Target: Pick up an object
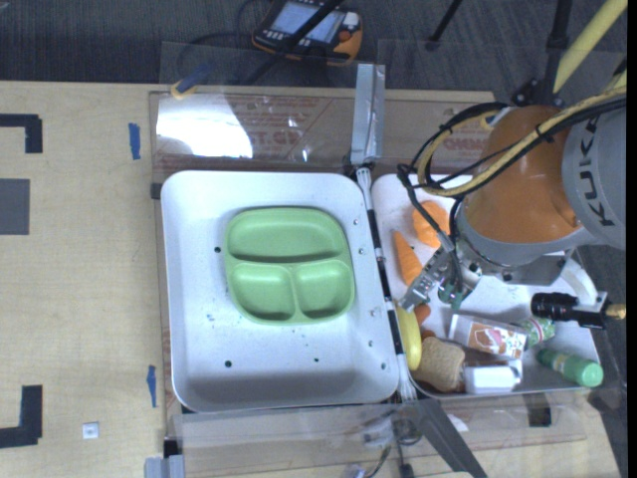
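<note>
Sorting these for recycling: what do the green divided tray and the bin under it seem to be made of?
The green three-compartment divided tray looks like moulded plastic, matte: uniform colour, rounded ridges, soft highlights. The shallow white left bin looks like semi-gloss plastic or coated metal, with broad sheen near its corners; I can't tell which.

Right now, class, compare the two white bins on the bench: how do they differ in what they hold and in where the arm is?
The left bin holds one thing, a green divided tray lying flat at its middle; the right bin is crowded with small items, among them a carrot and a green bottle. The gripper reaches down into the right bin, whereas the left bin has no arm over it. Both are shallow, white and side by side.
</note>
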Motion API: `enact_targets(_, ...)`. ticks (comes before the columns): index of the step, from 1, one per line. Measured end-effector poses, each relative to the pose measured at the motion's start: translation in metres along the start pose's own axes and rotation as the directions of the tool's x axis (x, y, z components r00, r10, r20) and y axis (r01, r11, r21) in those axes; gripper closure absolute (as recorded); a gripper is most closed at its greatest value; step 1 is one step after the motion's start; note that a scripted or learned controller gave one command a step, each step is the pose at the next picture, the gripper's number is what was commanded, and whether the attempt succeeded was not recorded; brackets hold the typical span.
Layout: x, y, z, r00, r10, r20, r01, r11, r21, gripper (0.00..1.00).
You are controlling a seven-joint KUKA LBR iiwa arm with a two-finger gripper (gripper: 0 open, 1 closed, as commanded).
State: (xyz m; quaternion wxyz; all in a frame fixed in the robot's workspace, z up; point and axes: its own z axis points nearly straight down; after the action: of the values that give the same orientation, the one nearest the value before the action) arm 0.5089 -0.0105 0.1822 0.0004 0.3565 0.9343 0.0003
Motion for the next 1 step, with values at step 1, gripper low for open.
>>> enact_targets(1, -0.0265, -0.0173, -0.0556, 0.99, 0.142, 0.001, -0.142, 0.99, 0.001, 1.0)
